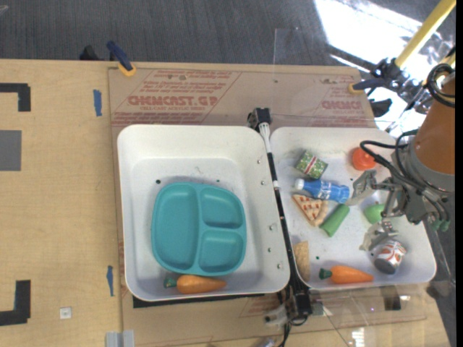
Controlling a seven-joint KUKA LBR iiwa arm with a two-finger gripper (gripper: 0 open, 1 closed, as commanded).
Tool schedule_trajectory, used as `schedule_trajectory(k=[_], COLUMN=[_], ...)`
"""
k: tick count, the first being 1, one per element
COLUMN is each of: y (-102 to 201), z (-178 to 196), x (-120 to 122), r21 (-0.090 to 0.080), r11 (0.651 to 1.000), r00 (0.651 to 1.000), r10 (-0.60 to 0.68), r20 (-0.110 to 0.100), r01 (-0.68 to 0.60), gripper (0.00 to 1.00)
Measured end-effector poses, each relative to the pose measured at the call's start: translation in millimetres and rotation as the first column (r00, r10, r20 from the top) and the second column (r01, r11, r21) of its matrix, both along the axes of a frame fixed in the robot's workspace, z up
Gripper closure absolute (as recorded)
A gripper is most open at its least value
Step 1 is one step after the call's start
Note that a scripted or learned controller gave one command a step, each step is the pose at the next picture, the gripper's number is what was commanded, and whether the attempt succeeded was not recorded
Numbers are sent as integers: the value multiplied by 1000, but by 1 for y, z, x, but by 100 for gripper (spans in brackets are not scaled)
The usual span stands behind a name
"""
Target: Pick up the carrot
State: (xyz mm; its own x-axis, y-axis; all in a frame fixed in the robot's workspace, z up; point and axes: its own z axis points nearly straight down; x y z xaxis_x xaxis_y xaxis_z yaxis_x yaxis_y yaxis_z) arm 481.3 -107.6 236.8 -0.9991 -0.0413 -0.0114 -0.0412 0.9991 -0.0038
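Here, the carrot [348, 273] lies below the hand [382, 230].

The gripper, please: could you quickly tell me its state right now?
Gripper: cannot be told; it hangs over the right bin.

Pretty clearly a robotics lab or test cell, not anyone's kitchen. The bench [58, 194] is bare plywood with black tape markers [17, 96], blue clamps [120, 58] pin down a printed cardboard sheet [217, 96], two white bins [134, 194] are screwed side by side, and cables [293, 313] run loose over grey industrial carpet [181, 13].
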Motion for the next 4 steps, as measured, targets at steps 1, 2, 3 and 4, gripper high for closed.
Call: schedule_trajectory(k=[1, 2, 3, 4], y=[8, -64, -62, -62], z=[13, 3, 15, 15], x=[9, 15, 18, 18], r21=[1, -2, -7, -5], r11=[969, 888, 890, 890], r00=[969, 888, 890, 890], r10=[248, 459, 455, 456], r20=[2, -1, 13, 12], r01=[-248, -459, -455, -456], gripper=[0, 0, 100, 0])
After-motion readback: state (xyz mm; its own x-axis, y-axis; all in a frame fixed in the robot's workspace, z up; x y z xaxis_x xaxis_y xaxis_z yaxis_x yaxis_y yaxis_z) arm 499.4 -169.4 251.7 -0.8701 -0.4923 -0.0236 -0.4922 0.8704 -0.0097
